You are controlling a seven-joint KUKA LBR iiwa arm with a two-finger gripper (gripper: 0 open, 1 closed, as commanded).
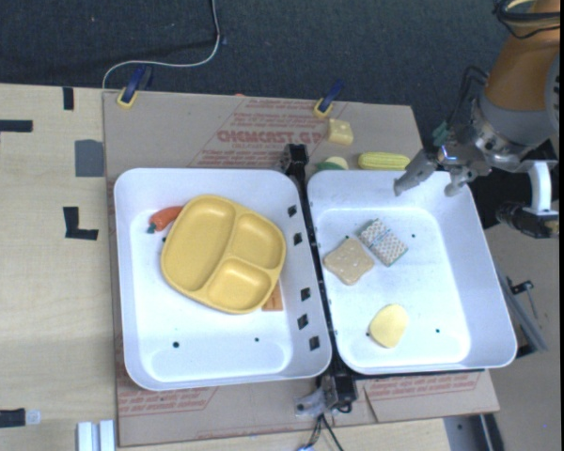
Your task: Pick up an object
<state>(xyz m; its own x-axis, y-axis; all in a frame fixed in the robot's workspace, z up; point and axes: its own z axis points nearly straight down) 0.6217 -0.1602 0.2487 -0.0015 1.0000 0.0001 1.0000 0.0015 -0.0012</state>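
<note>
Left bin (136,346) carries a yellow divided tray (224,253); in the right bin (451,346), a tan cracker (349,260) at 9 o'clock looks light, stiff, flat, best pinched across its edges, open floor around, gripper (430,177) spread and holding nothing at 12 o'clock rim.

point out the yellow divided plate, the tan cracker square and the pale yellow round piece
yellow plastic divided plate (224,266), camera view, on the ridge where its compartments meet
tan square cracker (348,260), camera view, middle of its top face
pale yellow round piece (388,326), camera view, centre of its top
</note>
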